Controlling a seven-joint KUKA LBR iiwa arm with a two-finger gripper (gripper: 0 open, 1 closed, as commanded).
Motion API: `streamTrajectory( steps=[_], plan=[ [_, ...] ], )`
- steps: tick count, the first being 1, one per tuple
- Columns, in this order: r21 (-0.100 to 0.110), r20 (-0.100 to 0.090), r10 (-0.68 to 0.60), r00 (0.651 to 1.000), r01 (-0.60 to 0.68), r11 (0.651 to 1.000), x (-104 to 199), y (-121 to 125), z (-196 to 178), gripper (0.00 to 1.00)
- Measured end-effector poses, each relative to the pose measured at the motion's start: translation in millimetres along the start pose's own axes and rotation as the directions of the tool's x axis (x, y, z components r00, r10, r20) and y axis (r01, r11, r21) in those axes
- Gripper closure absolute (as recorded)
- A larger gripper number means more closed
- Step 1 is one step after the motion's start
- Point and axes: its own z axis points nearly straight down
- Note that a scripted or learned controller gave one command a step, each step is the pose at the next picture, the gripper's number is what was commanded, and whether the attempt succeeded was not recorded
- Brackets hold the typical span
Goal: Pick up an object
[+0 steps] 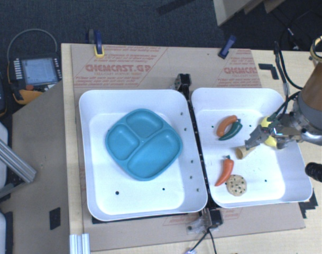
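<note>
Two smooth white bins (97, 194), glossy blue divided plate (144, 150), round speckled cookie (236, 185), hand (254, 142) state unclear

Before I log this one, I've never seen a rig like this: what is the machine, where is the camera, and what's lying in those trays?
One camera looks down at a slant on a bench with two shallow white bins. The left bin holds a blue divided plate. The right bin holds an orange and green toy pepper, a red chili, a cookie and a small tan piece. The grey robot arm reaches in from the right; its claw hangs low over the right bin, by the tan piece. Whether it grips anything cannot be made out.
</note>
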Motion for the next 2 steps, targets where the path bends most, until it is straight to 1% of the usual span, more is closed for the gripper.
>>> streamTrajectory(
  steps=[1, 2],
  plan=[
    [-0.011, 0.002, -0.003, 1.0, 0.003, 1.0, 0.1, 2.1, -4.8, 0.0],
    [-0.003, 0.0, -0.001, 1.0, 0.001, 1.0, -7.1, -5.1, 51.0, 0.0]
  ],
)
